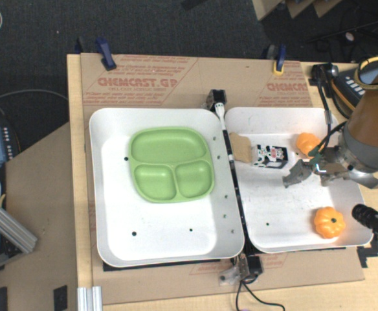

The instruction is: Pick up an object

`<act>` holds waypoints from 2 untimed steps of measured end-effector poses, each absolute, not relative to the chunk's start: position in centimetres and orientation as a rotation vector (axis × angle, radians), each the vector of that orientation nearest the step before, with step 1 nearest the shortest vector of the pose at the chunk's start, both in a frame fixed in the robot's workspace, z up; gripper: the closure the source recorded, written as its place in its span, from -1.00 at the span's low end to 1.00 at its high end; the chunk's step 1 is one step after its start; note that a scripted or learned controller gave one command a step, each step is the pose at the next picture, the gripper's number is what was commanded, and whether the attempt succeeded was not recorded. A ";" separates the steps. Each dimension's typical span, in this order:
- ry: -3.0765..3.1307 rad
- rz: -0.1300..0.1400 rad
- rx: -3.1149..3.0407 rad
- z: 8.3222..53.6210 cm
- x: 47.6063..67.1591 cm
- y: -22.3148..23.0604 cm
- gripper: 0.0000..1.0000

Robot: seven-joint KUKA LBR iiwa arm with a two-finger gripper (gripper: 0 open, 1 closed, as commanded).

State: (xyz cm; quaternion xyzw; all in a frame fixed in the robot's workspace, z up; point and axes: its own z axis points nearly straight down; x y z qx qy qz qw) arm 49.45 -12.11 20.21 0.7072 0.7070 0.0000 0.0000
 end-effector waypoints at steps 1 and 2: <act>2.219 0.002 2.220 21.3 49.5 -12.1 1.00; 2.228 0.006 2.213 25.1 47.9 -3.8 1.00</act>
